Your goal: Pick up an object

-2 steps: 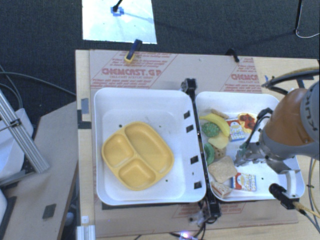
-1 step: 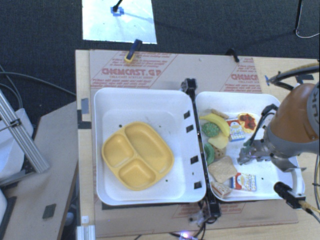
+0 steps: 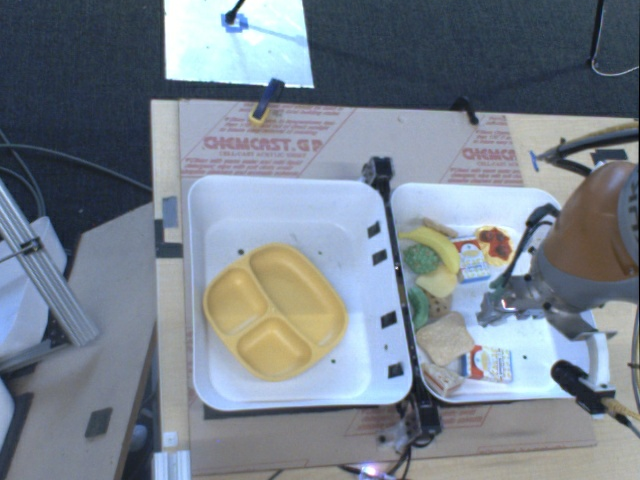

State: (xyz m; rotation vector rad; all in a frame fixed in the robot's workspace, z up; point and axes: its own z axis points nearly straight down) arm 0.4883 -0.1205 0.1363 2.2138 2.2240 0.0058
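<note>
The grey jointed arm (image 3: 600, 238) with its orange band reached in from the right, wrist bent downward, its metal two-finger gripper (image 3: 497, 306) hanging low and pointing toward the left.

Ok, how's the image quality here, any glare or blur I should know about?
Camera view: soft and grainy overall; the white bins are bright but not blown out; the pale sheet on the dark floor is washed out; the small items around the banana are too blurry to identify; the end effector is indistinct.
</note>
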